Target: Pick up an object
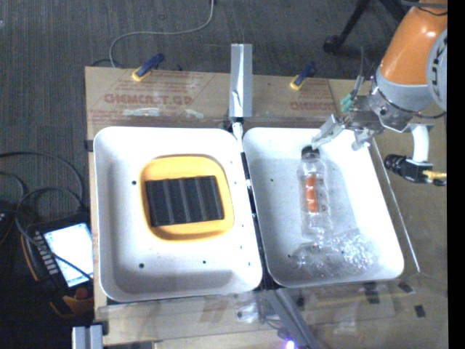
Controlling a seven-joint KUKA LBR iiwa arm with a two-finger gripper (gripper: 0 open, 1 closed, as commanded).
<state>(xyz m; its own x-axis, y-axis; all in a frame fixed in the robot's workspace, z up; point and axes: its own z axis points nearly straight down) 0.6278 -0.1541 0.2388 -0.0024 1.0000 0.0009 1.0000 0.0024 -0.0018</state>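
Note:
A clear plastic bottle (314, 195) with an orange label lies lengthwise in the right bin (381, 195), its dark cap toward the back. A crumpled clear wrapper (340, 253) rests at the bottle's near end. A yellow tray with a black ridged insert (187, 198) lies flat in the left bin (116, 217). My gripper (338, 139) hangs over the back edge of the right bin, just above and right of the bottle's cap. Its fingers are spread open with nothing between them.
A metal post (240, 86) stands at the back between the bins. Two blue-and-yellow clamps (147, 66) hold the cardboard backing. A tablet (65, 249) and cables lie on the floor at the left.

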